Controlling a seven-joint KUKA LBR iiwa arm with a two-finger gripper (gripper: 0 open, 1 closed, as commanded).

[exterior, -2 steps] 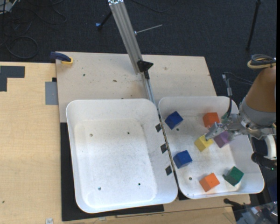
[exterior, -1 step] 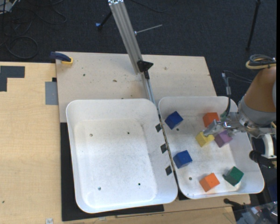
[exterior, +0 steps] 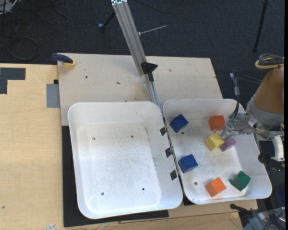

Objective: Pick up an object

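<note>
The right bin point(exterior: 201, 105) holds several small blocks. Two blue cubes point(exterior: 178, 123) point(exterior: 187, 163) lie toward its left side. An orange cube point(exterior: 216, 123), a yellow cube point(exterior: 214, 141) and a purple block point(exterior: 227, 144) cluster near the right middle. A second orange cube point(exterior: 215, 187) and a green cube point(exterior: 240, 180) rest by the front edge. My gripper point(exterior: 232, 130) reaches in from the right, low over the bin, just right of the upper orange cube and right above the purple block, close to the yellow cube.
The left bin point(exterior: 86, 114) stands beside the right one, with black clips point(exterior: 167, 152) along their shared edge. A slanted aluminium bar point(exterior: 132, 35) rises behind the bins. The arm's body point(exterior: 271, 97) hangs over the right bin's right rim.
</note>
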